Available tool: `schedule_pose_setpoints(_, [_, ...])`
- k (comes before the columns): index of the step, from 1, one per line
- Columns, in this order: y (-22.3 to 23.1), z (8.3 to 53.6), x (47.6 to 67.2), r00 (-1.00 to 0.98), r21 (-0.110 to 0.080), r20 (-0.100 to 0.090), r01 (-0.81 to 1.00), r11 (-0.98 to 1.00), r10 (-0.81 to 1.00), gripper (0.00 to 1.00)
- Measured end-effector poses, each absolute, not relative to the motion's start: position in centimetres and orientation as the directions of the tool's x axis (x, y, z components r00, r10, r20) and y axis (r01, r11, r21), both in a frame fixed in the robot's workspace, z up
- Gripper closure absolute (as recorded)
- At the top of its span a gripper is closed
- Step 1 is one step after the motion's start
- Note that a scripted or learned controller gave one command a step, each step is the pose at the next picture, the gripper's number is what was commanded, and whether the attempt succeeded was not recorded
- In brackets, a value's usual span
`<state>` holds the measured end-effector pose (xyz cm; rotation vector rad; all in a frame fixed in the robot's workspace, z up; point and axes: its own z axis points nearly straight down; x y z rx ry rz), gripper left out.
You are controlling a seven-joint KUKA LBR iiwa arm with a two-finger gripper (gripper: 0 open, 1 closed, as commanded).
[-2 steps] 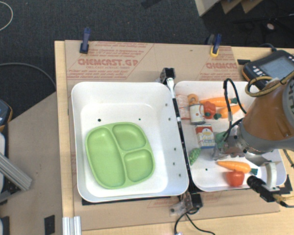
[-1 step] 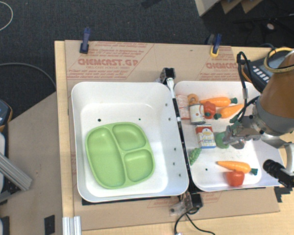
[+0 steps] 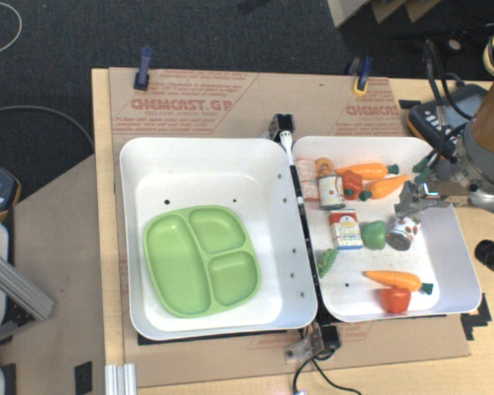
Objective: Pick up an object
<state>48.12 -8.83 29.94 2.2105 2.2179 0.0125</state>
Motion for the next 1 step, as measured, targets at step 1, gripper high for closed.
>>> schedule_pose_setpoints(1, [1.72, 27.39, 49.82, -0.012, -0.003, 0.004, 1.0, 0.012, 1.0, 1.0])
